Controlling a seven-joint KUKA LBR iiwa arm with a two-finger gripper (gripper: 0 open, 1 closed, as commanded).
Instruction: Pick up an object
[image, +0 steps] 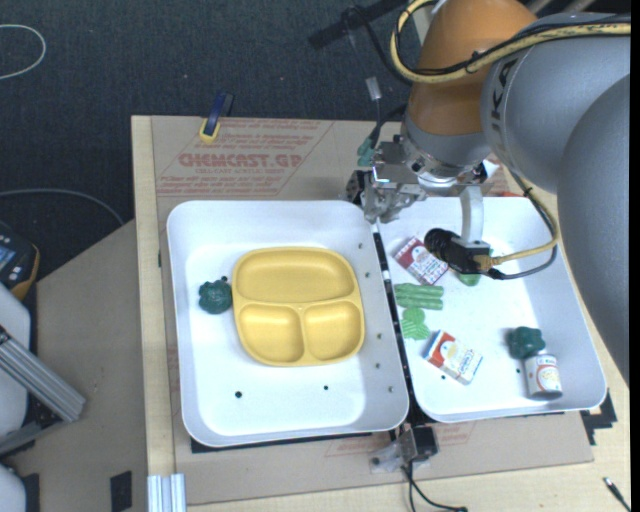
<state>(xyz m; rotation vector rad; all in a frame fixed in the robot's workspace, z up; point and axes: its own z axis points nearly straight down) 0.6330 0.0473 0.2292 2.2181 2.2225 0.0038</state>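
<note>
My gripper (381, 203) hangs low over the far end of the divider between the two bins, with the grey arm and its orange band above it. In the right bin (570, 300) a red and white carton (421, 262) lies just in front of the gripper. Nearer the front lie a light green toy (417, 297), a second green piece (414, 323), a red, white and blue carton (452, 357), a dark green toy (525, 341) and a small can (543, 376). I see nothing held in the gripper.
The left bin (200, 390) holds a yellow divided plate (298, 304) and a dark green toy (214, 295) beside its left rim. A cardboard sheet (250, 155) lies under both bins, with a blue and yellow clip (213, 118) at its far edge.
</note>
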